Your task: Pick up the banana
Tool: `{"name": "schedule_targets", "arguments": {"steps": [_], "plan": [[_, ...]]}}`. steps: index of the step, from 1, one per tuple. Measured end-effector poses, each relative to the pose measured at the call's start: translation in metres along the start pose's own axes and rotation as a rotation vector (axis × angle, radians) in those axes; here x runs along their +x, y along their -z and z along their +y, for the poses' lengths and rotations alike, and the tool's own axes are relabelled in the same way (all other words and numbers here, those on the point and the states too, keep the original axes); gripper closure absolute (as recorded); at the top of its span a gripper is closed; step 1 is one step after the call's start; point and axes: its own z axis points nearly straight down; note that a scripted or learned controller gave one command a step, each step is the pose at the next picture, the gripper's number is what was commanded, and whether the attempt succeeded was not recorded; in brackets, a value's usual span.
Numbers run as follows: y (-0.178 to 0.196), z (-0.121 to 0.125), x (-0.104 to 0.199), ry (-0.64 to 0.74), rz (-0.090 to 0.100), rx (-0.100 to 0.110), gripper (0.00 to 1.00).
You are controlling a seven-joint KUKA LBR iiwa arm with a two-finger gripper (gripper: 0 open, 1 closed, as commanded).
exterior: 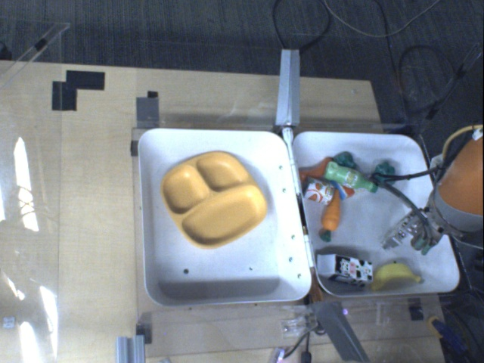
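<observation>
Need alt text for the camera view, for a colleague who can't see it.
The gripper hangs over the right bin, just above the banana lying by its near edge. The left bin holds a yellow tray.

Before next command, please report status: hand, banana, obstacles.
Hand above right bin floor, nothing between fingers. Small yellow banana lying at bin's near wall, just below hand. Black-and-white box beside it.

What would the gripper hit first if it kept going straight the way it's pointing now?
Probably bare floor of the right bin. The gripper points down-left, with the banana lying nearer the front wall, seemingly off that line; depth is unclear.
</observation>
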Motion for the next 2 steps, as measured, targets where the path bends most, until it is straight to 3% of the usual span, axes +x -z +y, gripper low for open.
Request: {"name": "schedule_targets", "arguments": {"steps": [1, 2], "plan": [[0.0, 0.0, 0.0, 0.0, 0.0, 0.0, 0.0], [0.045, 0.011, 0.017, 0.223, 0.008, 0.006, 0.0]]}}
